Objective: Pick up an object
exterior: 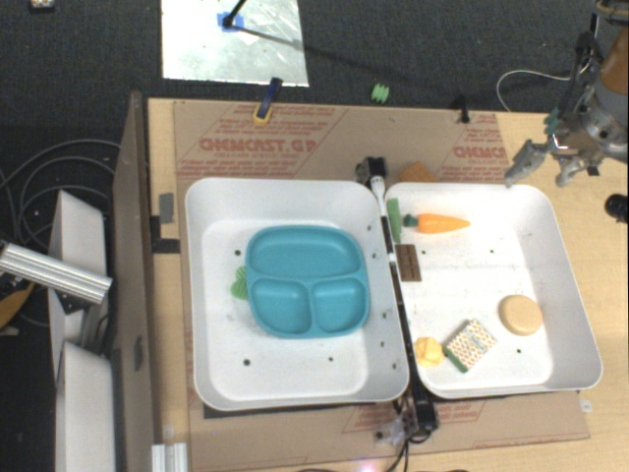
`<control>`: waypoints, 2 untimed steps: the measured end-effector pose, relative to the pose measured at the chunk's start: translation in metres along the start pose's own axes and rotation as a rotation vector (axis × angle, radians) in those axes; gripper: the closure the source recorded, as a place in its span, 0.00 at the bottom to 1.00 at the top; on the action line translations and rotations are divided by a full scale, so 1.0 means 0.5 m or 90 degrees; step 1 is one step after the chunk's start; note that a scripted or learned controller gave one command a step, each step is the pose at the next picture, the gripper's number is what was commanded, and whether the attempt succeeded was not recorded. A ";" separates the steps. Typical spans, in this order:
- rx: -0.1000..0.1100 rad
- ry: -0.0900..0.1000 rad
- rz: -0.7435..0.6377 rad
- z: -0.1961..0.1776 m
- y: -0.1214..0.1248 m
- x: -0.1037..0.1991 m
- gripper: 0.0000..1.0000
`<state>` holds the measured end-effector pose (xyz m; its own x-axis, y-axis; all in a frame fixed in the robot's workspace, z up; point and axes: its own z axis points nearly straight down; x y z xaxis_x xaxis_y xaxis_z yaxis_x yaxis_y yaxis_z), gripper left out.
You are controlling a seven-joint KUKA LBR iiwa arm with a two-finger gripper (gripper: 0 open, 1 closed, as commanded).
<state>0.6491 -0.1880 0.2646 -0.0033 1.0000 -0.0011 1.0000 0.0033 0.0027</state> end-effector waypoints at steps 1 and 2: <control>0.005 0.002 0.000 0.375 0.027 -0.036 0.00; 0.002 0.001 0.001 0.360 -0.042 -0.036 0.00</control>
<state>0.6287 -0.2063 0.0846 -0.0010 1.0000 -0.0002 1.0000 0.0010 -0.0009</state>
